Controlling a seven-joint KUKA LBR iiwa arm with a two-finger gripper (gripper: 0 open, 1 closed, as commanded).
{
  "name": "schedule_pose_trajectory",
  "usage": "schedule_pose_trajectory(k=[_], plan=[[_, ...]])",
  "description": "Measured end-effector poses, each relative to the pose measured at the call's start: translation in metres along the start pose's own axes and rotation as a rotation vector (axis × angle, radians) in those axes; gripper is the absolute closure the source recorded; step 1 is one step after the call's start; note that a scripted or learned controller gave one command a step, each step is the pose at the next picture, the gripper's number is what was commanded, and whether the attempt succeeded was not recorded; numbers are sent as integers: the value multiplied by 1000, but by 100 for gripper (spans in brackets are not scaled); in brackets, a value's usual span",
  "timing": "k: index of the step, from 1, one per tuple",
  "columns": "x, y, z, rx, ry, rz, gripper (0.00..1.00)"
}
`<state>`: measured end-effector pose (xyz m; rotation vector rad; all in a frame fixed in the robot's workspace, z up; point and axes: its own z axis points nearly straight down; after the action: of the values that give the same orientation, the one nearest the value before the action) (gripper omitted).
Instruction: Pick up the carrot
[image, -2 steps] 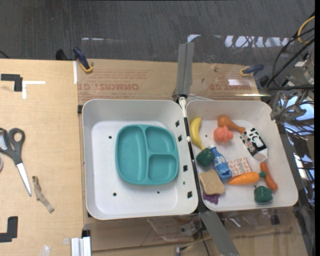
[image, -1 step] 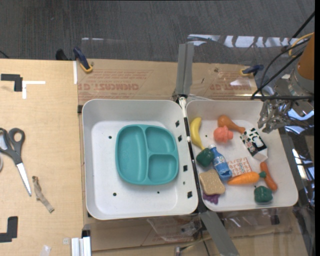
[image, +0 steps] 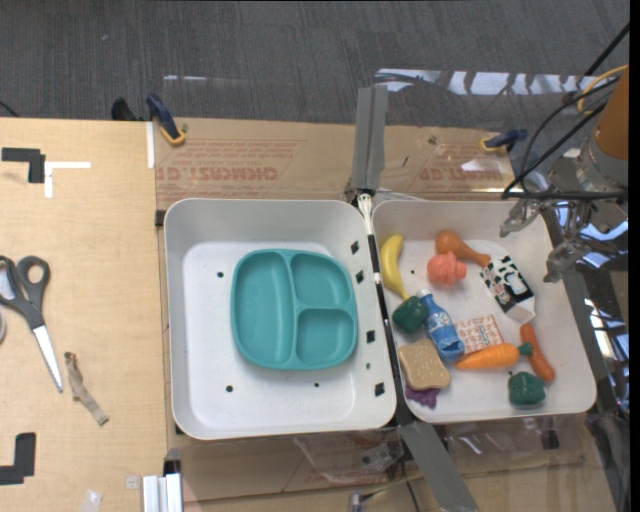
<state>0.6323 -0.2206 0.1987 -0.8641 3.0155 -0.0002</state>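
From the overhead camera I see the two white bins side by side: the left bin (image: 190, 330) holds a teal divided plate (image: 295, 308), and the right bin (image: 570, 390) carries the clutter. The carrot (image: 487, 357) lies on its side at about five o'clock in the right bin, its tip pointing toward the bin's left. A blue bottle (image: 441, 327) sits just beside it at ten o'clock, and a slice of bread (image: 423, 367) lies at nine o'clock from it. A second, smaller carrot-like piece (image: 537, 358) rests at three o'clock, with a green pepper (image: 526, 389) near the bin's front right corner. A banana (image: 391, 264) lies along the left wall, and a black-and-white carton (image: 508, 284) is nearer the back. The gripper (image: 545, 240) hangs over the bin's right rim at about two o'clock, well apart from the carrot; I cannot tell how it is set.
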Motion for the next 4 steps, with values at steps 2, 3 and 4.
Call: schedule_pose_trajectory(k=[2, 3, 4], plan=[[92, 90, 94, 30, -28, 152, 0], [67, 141, 93, 31, -41, 216, 0], [91, 60, 88, 3, -1, 333, 0]])
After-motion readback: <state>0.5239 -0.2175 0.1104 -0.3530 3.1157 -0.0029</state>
